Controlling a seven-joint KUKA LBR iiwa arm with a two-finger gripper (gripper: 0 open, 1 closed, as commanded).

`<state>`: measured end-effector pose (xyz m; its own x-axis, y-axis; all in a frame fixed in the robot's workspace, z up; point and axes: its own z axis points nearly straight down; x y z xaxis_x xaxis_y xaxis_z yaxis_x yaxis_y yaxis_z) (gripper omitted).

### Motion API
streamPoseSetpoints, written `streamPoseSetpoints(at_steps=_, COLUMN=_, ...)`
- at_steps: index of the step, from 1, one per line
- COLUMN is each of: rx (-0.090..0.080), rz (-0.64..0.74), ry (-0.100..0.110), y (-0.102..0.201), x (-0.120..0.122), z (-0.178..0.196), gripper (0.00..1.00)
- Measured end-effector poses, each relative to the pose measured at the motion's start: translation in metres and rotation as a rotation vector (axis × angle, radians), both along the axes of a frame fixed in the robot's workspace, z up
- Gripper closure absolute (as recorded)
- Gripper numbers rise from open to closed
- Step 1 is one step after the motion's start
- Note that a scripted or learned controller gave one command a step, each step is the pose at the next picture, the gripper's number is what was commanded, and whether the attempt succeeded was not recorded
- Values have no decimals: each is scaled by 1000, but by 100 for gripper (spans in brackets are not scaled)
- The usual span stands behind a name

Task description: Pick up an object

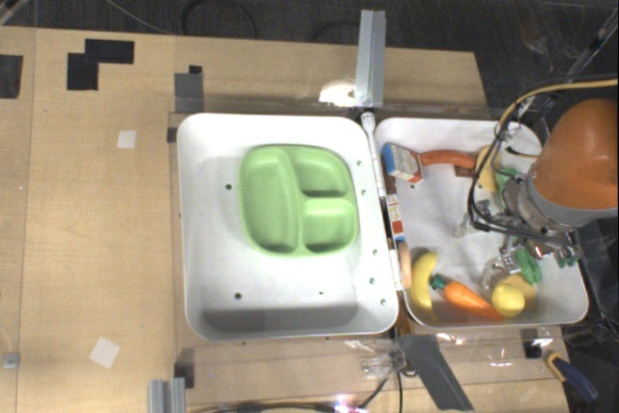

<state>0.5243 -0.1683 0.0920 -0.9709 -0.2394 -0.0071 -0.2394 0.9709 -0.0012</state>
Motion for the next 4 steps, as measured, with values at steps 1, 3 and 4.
streamPoseSetpoints(at_steps=1, rx=-6, rz=-22, ry=-17, y=19, x=-24, z=0, gripper=0)
streamPoseSetpoints(at_steps=3, rx=-2, rz=-59, ry=-16, y=61, x=-19, z=0, gripper=0)
streamPoseSetpoints(at_steps=4, rx=-3, rz=-11, ry=-10, y=8, x=56, z=-2, gripper=0)
